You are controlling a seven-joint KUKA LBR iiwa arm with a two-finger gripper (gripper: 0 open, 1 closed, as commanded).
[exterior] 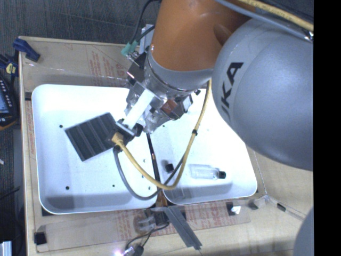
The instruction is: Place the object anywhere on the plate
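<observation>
Bins (pixel 53 143): glossy white, few small dark dots on floor. Plate (pixel 91 135): dark grey, near black, ribbed with parallel grooves. Small bottle (pixel 205 172): clear, black cap. Arm (pixel 266 89): grey shell with dark lettering, broad orange band (pixel 186 31) above wrist. Cable (pixel 149 172): pale yellow, beside thinner grey one. Worktop (pixel 90 63): tan board, faint reddish print. Clamp (pixel 25 48) at left corner: blue. Connector (pixel 129 48) near wrist: green.

Plate (pixel 91 136) in left bin (pixel 48 159)
</observation>
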